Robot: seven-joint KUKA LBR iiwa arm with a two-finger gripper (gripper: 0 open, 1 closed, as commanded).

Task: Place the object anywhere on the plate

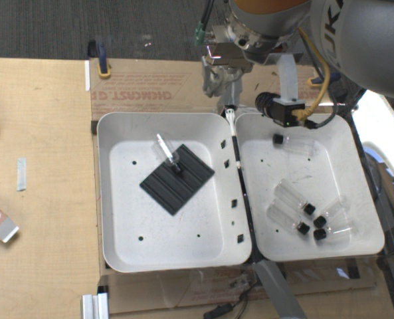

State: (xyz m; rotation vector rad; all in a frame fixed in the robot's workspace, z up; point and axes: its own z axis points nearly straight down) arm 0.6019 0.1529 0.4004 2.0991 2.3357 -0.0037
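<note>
Lying nearest in the right bin are about 4 clear vials with black caps, clustered at its near side; 1 more vial rests near its far wall. In the left bin, a black ribbed plate carries a clear vial across its far corner. Farthest back, the end effector hangs above the bins' far rims; its opening cannot be told, and nothing shows in it.
</note>
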